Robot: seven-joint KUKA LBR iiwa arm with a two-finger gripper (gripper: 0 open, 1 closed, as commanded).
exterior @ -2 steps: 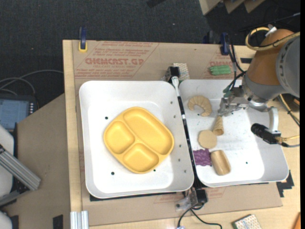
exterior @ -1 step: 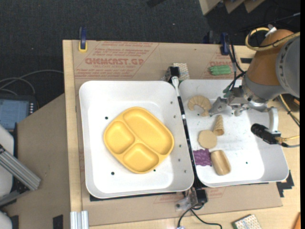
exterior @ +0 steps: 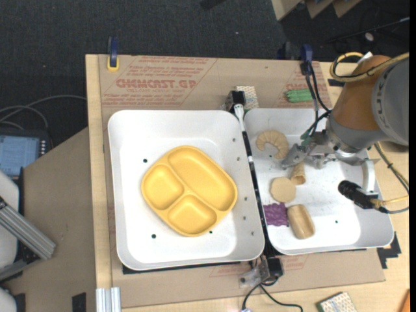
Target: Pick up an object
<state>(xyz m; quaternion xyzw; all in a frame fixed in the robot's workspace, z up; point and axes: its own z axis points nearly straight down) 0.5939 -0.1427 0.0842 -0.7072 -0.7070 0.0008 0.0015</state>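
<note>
- The gripper (exterior: 300, 163) hangs low over the right bin (exterior: 374, 236), its fingers narrow around a small tan cylinder (exterior: 298, 174).
- Near it lie a croissant (exterior: 273, 142), a round cookie (exterior: 283, 188), a bread roll (exterior: 301, 220) and purple grapes (exterior: 275, 214).
- The left bin (exterior: 130, 226) holds a yellow divided plate (exterior: 188, 190).

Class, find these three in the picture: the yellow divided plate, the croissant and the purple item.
yellow divided plate (exterior: 188, 190), camera view, on the ridge between its compartments.
croissant (exterior: 273, 142), camera view, on its curved back.
purple item (exterior: 275, 214), camera view, on its middle.
</note>
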